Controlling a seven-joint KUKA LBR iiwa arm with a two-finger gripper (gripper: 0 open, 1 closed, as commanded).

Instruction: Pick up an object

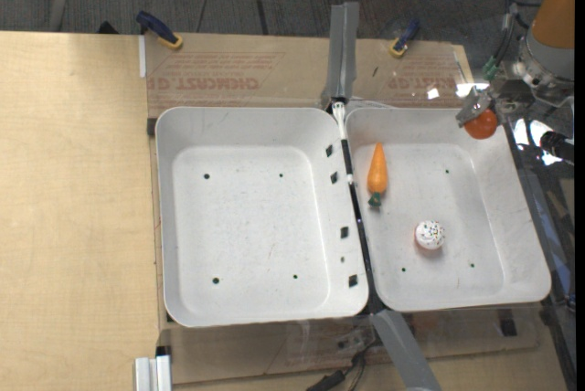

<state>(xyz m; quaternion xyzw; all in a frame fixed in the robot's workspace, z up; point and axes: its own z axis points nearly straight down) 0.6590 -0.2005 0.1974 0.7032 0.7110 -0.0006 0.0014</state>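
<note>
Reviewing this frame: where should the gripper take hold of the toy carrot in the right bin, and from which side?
Grip the carrot across its thick orange middle, coming straight down from above. It lies flat, lengthwise up-down in the view, green tip nearest, so the fingers probably should close left-right, minding the bin wall close beside it.

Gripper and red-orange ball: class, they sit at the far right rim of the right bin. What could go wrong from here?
1. The red-orange ball sits at the gripper, over the right bin's far rim; if the hold is poor, it may fall outside the bin.
2. The carrot lies close to the divider between the bins, leaving little room on that side for a grasp.
3. The white speckled ball is round and may roll away when touched.
</note>
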